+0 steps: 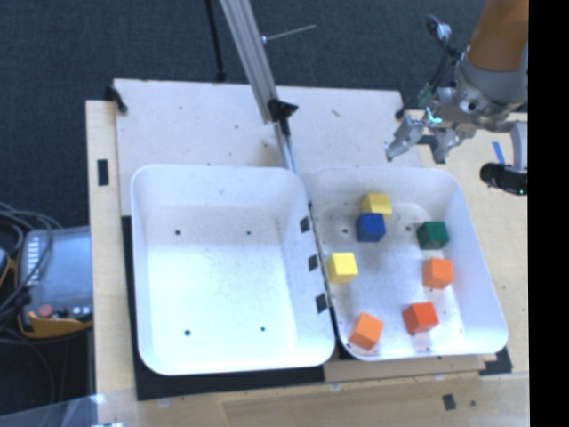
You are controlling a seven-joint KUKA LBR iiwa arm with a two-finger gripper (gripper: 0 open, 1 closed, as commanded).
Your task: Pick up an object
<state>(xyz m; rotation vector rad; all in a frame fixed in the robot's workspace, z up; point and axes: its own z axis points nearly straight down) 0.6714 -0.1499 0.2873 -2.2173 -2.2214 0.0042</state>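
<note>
The right bin [473, 238] holds several small cubes. A yellow cube [376, 204] touches a blue cube [371, 228] near the back. A green cube [433, 234] lies to their right, with an orange cube [437, 272] and a red-orange cube [420, 317] in front of it. Another yellow cube [342, 266] sits by the left wall and an orange cube [365, 330] lies at the front. My gripper [418, 140] hangs above the bin's back rim at the upper right, with open fingers and nothing between them.
The left bin [222, 269] stands beside the right one. A slanted metal rail [253, 56] runs down to the back between the bins. A grey box with cables [53, 278] sits off the bench's left edge.
</note>
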